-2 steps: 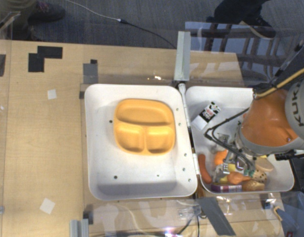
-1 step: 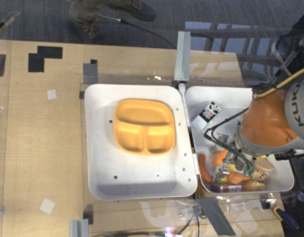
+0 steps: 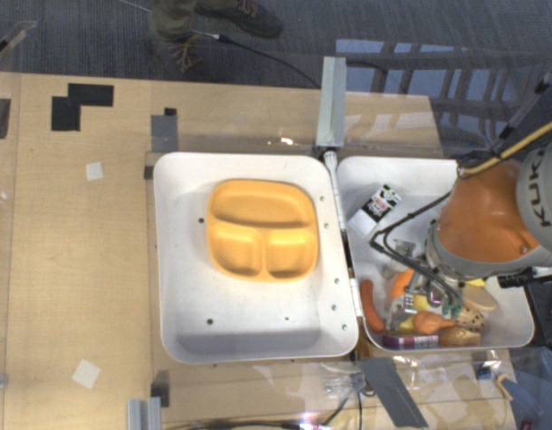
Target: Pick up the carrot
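Broadly, the wooden counter [image 3: 70,267] carries two shallow white bins side by side. The left bin [image 3: 182,312] holds one yellow plate [image 3: 262,227] with three compartments, lying near the bin's middle and a little toward its far side. The right bin [image 3: 518,325] holds the clutter of small things, with the arm [image 3: 491,218] reaching in over it from the right, its orange band bulky above the wrist.

The gripper [image 3: 418,296] hangs low over the near part of the right bin, in the middle of the pile. Whether it is spread or clenched cannot be told, since cables and the wrist cover much of it, and nothing can be seen clearly caught in it.

One carrot [image 3: 401,284] lies just beside the gripper on its left, a short orange piece tilted upward. One red sausage-like piece [image 3: 371,303] lies left of that, near the bin's left wall. One small black and white box [image 3: 380,202] sits well apart toward the far side. An orange lump [image 3: 427,322] and a tan holed piece [image 3: 474,312] rest by the near wall.
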You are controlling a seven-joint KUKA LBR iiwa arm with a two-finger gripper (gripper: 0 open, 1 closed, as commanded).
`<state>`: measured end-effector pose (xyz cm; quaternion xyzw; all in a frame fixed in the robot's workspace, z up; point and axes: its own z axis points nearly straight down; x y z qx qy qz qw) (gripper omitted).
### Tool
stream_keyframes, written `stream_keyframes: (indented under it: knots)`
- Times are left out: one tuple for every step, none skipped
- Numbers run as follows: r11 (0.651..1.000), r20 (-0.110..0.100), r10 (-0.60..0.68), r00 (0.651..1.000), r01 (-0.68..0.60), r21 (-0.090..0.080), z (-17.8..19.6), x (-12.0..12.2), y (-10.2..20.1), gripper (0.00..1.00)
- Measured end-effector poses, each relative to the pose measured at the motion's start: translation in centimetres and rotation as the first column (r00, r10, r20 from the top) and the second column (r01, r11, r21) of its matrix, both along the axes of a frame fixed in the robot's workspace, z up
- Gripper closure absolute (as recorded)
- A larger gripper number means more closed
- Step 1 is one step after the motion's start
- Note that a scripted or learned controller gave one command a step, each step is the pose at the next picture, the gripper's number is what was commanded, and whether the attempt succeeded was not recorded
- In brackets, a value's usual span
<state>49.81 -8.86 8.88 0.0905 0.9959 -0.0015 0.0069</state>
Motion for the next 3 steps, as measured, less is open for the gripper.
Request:
stream_keyframes:
  knots:
    - [1.000, 0.006, -0.022, 1.000, 0.022, -0.001, 0.02, -0.44, 0.11, 0.00]
    - [0.999, 0.005, -0.037, 0.999, 0.037, 0.001, 0.00, -0.47, 0.04, 0.00]
    - [0.850, -0.005, -0.526, 0.850, 0.526, 0.007, -0.09, -0.76, -0.58, 0.00]
